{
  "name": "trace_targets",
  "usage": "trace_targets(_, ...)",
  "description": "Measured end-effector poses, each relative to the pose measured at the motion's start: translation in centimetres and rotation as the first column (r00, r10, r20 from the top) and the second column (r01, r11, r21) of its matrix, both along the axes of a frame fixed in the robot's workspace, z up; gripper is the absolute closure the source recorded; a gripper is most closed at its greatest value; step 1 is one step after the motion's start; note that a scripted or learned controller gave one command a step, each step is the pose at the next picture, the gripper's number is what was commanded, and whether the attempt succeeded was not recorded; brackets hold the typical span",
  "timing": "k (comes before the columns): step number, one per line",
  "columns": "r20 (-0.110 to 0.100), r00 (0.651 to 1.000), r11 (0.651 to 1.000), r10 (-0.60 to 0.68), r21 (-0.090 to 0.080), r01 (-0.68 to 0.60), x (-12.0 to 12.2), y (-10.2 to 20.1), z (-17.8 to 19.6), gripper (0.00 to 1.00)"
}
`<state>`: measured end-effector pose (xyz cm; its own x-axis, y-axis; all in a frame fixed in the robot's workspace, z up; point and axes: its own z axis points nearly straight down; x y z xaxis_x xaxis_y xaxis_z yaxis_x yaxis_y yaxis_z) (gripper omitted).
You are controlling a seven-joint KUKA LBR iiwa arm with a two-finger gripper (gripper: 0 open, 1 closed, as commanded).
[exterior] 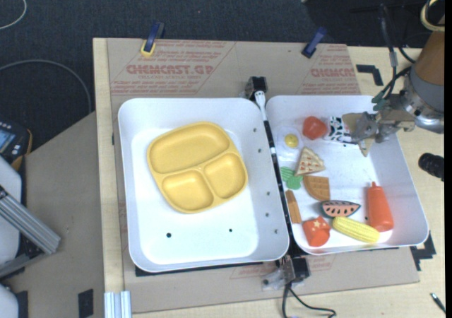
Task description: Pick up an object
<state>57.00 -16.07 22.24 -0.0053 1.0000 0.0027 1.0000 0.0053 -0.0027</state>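
hovering in the right bin [413,189], the gripper [361,131] sits just beside a black-and-white toy [336,128]; whether it's open or closed, i cannot tell.

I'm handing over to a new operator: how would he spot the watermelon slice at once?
Look in the right bin, toward its near edge. The watermelon slice lies just above the yellow corn cob and left of the orange bottle. It alone is a red half-moon with dark seeds.
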Motion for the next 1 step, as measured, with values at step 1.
trace_targets(1,-0.001,1.0,1.0,-0.003,-0.001,0.003,-2.06,4.21,0.46,1.0)
